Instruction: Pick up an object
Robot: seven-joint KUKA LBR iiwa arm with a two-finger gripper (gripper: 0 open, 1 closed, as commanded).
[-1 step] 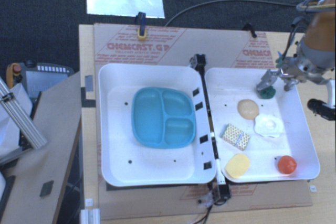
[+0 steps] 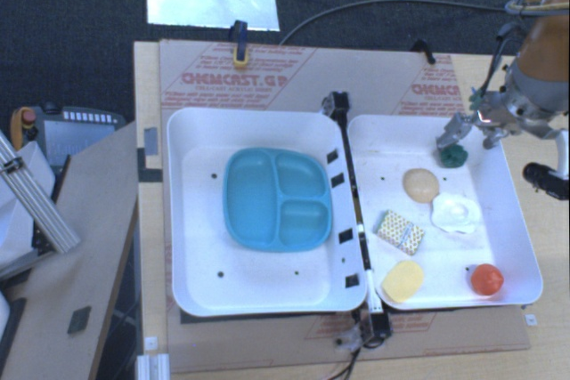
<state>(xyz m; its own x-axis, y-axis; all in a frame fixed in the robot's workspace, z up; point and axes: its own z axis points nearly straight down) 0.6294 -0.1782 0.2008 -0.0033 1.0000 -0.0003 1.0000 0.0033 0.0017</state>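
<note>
Two shallow white bins sit side by side on the table. The left bin (image 2: 191,280) carries a blue plastic divided plate (image 2: 276,198). The right bin (image 2: 521,218) holds a small dark green object (image 2: 454,157) near its far edge, a tan rounded bun-like piece (image 2: 421,185), a white crumpled lump (image 2: 455,213) just beside it, a patterned rectangular packet (image 2: 401,232), a pale yellow rounded piece (image 2: 403,281) and an orange-red ball (image 2: 486,279). The grey arm reaches in from the right, its pincer (image 2: 470,128) hanging just above the green object; whether it is clenched or released cannot be told, and nothing visibly sits between its fingers.
</note>
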